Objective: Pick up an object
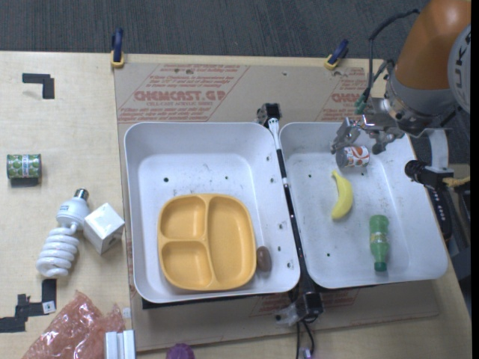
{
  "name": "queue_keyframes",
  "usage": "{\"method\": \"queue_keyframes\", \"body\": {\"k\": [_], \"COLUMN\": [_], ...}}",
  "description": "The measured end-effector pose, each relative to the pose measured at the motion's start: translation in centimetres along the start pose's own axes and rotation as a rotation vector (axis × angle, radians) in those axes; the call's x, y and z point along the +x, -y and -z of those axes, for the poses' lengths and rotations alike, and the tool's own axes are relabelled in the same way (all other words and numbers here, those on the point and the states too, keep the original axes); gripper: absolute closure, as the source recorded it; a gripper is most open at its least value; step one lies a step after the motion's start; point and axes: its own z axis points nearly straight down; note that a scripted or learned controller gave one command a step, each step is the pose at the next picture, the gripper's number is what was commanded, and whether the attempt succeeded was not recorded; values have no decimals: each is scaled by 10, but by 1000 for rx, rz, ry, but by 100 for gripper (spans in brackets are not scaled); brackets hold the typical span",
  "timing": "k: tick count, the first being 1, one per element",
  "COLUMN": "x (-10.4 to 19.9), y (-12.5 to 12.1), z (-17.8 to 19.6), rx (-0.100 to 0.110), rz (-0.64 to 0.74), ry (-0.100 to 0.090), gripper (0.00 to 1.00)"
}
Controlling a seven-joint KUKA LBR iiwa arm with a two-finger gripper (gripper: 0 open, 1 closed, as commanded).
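Where the grey arm with its orange band (438,21) reaches in from the upper right of the frame, its two-finger gripper (361,140) hangs over the far end of the right-hand shallow white bin (419,271). Directly under it lies a small white can with a red-orange label (354,155), tipped on its side near the bin's upper left corner. The metal fingers stand spread on either side of the can's top, but whether they actually press on it cannot be told from this slant.

Just below the can, apart from it, a yellow banana (342,195) lies lengthwise, curving toward the bin's middle. Farther toward the lower right of the same bin rests a small green plastic bottle with a pale label (379,241), well apart from the can.

The left-hand shallow white bin (142,163) holds a yellow three-compartment plastic plate (207,241), with a small brown oval lump (263,258) just beside its right edge.

Outside the bins, at the left of the frame, sit a green-labelled tin (23,167), a white spiral light bulb (61,236) and a small white cube (104,227) touching or nearly touching it, and a crumpled reddish mesh bag (71,331) at the lower left.
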Motion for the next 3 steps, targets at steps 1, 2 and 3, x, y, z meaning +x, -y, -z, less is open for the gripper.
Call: {"method": "queue_keyframes", "body": {"k": [1,2,3], "x": [-25,-26,22], "y": [36,35,130], "z": [-137,-126,-37], "rx": [0,-2,-1], "rz": [-3,-6,-2], "ry": [0,0,-1], "gripper": [0,100,100]}}
